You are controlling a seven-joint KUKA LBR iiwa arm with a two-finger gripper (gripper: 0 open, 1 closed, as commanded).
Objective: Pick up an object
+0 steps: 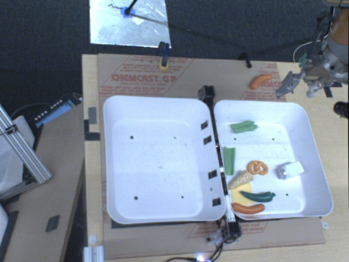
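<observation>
Grey pincer (299, 87) hovers open, beside orange sausage (260, 81)

One fixed camera looks down at a slant from above the near side of the table (163, 70), taking in both bins (158, 105) whole.

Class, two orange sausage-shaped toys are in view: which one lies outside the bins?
The sausage on the board behind the right bin, near the gripper. The other sausage lies inside that bin, at its front edge.
</observation>
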